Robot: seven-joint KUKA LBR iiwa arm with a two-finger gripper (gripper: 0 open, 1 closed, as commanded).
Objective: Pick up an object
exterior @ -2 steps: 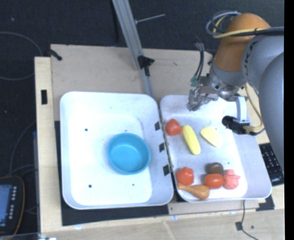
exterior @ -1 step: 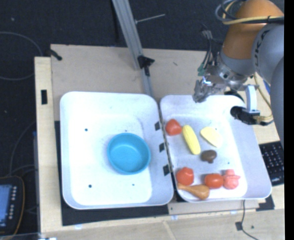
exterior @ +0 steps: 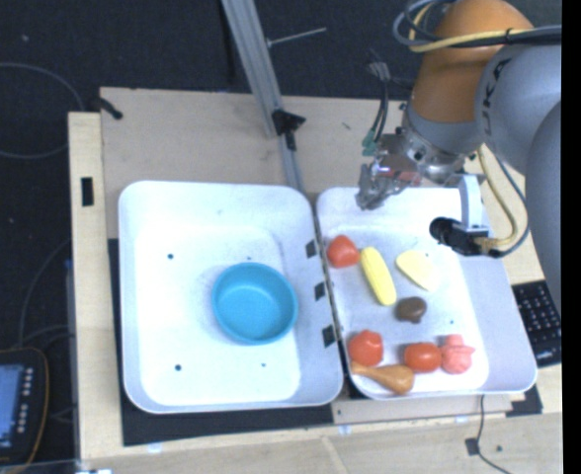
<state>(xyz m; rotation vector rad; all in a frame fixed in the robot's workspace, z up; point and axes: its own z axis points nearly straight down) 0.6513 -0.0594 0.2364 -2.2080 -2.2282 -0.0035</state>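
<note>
Hidden or unclear: you cannot tell from this slanted view whether the jaws (exterior: 372,194) are open or closed; they are small, blurred and partly lost against the wrist hardware. The arm (exterior: 488,77) is cut off at the right and top.
Jaws position: you see them hanging over the far left corner of the right bin (exterior: 488,363), with nothing visibly between them.
Task objects: all lie in the right bin. The red tomato-like piece (exterior: 342,252) sits nearest the jaws, by the bin's left wall. The yellow banana-like piece (exterior: 377,276) lies just beside it, and the pale yellow wedge (exterior: 418,269) to its right. The small brown lump (exterior: 411,309) sits mid-bin.
Near edge cluster: a red piece (exterior: 366,347), an orange pear shape (exterior: 386,376), another red piece (exterior: 422,356) and a pink piece (exterior: 456,355) crowd the near wall; you cannot make out what they are.
Left bin: the left bin (exterior: 162,215) holds one blue bowl (exterior: 255,302), upright, near its centre.
Surface: both bins rest on a light wooden bench (exterior: 182,131), touching side by side at black clips.
Room: dark floor around, cables at left, a small screen (exterior: 2,403) at lower left, a keyboard (exterior: 539,319) at right.
Open room: you have bare bin floor at the right bin's far end and right side; a grey slanted pole (exterior: 256,57) stands behind the bins' seam.
</note>
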